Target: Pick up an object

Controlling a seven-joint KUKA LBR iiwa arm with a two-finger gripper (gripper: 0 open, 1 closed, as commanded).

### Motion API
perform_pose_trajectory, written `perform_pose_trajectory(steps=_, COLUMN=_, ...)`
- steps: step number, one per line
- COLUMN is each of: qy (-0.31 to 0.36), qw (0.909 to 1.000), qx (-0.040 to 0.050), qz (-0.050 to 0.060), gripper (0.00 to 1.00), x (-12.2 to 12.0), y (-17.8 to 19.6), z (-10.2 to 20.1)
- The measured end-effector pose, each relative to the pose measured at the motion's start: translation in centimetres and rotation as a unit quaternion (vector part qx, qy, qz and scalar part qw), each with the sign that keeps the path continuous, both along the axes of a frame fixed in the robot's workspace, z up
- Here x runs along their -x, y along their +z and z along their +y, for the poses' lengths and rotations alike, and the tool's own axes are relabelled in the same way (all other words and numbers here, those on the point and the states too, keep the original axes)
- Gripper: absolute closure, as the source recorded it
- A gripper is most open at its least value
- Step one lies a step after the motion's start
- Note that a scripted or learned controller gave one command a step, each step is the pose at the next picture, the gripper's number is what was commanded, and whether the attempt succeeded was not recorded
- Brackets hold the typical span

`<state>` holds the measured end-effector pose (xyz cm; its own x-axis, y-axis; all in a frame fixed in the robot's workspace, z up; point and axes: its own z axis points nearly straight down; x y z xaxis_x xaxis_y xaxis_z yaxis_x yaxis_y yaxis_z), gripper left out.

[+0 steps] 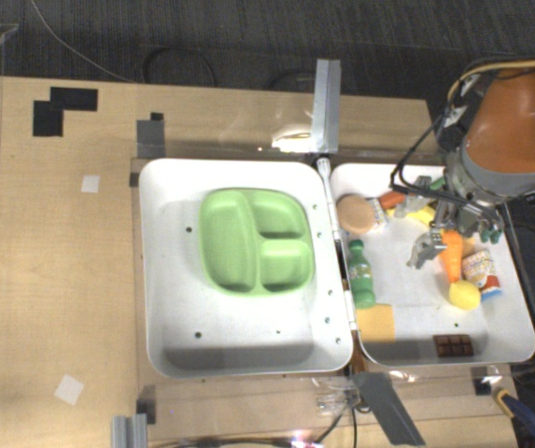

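Here carrot [451, 254] long axis near-vertical; claw [432, 244] beside it, grip state unclear

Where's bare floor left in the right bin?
Right bin: bare strip along the near wall between yellow sponge block and brown chocolate bar, and mid-floor right of green bottle. Crowded around gripper, orange carrot, yellow lemon.

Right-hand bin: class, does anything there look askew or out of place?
Mostly ordinary clutter. The green bottle lies on its side along the right bin's left wall, and the green divided tray in the left bin sits slightly skewed.
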<state>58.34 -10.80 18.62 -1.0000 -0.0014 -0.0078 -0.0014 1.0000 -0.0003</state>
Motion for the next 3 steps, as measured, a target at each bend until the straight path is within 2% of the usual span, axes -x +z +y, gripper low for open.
perform_pose_trajectory(steps=1, qy=-0.042, qw=0.9991, qx=0.0010, qz=-0.005, gripper=0.00, x=2.0, y=-9.6, z=-6.1)
perform_pose_trajectory(steps=2, qy=-0.038, qw=0.9992, qx=0.0025, qz=-0.012, gripper=1.00, x=1.5, y=-8.2, z=-6.0)
perform_pose_trajectory(steps=3, qy=-0.038, qw=0.9992, qx=0.0023, qz=-0.012, gripper=0.00, x=1.6, y=-8.2, z=-6.0)
